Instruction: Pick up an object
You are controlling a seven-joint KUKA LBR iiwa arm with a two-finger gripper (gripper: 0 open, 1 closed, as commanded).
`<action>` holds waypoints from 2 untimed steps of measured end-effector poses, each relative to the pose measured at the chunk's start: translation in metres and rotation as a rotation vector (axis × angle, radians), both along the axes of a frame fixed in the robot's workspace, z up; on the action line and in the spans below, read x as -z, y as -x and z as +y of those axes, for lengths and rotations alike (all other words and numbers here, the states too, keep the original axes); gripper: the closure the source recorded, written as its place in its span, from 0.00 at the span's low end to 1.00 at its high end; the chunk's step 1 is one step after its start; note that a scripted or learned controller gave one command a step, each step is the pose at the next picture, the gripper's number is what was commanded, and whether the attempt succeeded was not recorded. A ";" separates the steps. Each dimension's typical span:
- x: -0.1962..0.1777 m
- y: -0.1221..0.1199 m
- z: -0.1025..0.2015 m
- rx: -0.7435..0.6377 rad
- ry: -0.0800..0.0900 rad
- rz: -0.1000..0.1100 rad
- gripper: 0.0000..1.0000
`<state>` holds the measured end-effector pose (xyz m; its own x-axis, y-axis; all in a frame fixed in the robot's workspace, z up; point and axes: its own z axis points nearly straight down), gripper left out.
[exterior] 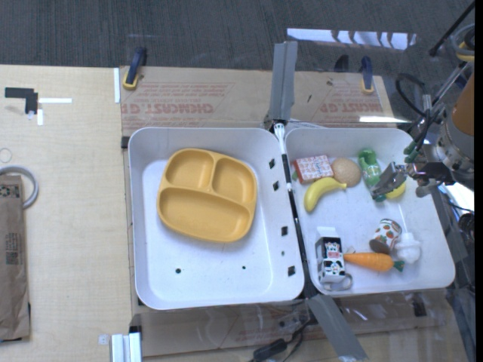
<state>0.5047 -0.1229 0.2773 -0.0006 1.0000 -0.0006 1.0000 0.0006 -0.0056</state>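
Meanwhile, at the frame's right, the end effector [392, 181] dips into the right bin [445, 266] over a small yellow object [396, 191], apparently lining up a pick; whether its fingers are spread or pinching cannot be told.

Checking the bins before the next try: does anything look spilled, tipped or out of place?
Nothing looks spilled or broken. The yellow divided plate lies flat in the left bin. The toys in the right bin lie loosely scattered: a banana, a carrot and a small cow-print carton among them.
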 end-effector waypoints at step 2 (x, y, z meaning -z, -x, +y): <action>0.187 -0.064 -0.065 0.065 0.000 -0.004 0.00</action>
<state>0.5688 -0.1876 0.0905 0.0641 0.9979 -0.0006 0.9979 -0.0641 -0.0011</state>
